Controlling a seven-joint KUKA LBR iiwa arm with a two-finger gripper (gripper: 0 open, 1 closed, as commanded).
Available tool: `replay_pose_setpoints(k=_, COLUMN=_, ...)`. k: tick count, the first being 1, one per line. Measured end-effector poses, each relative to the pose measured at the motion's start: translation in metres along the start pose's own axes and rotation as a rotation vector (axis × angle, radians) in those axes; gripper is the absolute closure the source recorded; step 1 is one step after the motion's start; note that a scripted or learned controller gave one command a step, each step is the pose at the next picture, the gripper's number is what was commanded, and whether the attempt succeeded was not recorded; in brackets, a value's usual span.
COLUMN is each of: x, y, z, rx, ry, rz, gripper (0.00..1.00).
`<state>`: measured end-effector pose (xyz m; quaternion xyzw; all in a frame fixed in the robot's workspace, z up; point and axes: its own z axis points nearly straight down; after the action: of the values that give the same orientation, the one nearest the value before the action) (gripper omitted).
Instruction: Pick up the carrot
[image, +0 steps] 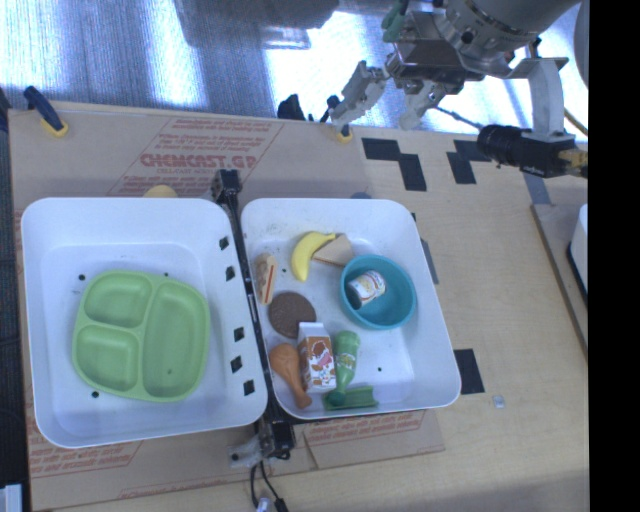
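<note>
Gripper (383, 100) hangs high at the far side of the bench, past both bins, with its two fingers spread wide and nothing between them. The left bin (50, 250) holds a big green plate (140, 335). The right bin (425, 330) is full of toy food. A blue bowl (395, 305) sits on its right side, and a banana (308, 254) lies near the far wall. The carrot (287, 370) lies in the near left corner of the right bin. A small carton (318, 362) touches its right side and a brown round cookie (292, 313) sits just behind it.
</note>
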<state>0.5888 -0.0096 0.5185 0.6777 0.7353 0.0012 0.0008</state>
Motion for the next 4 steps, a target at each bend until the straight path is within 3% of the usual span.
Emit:
replay_pose_setpoints(k=1, x=0.056, y=-0.050, z=-0.013, rx=0.006, ry=0.000, rz=0.139, gripper=0.00)
replay_pose_setpoints(k=2, x=0.107, y=-0.068, z=-0.006, rx=0.010, ry=-0.006, rz=0.469, gripper=0.00)
replay_pose_setpoints(k=3, x=0.006, y=-0.039, z=0.096, rx=0.018, ry=-0.010, rz=0.528, gripper=0.00)
replay_pose_setpoints(k=4, x=-0.034, y=0.047, z=0.026, rx=0.006, ry=-0.007, rz=0.813, gripper=0.00)
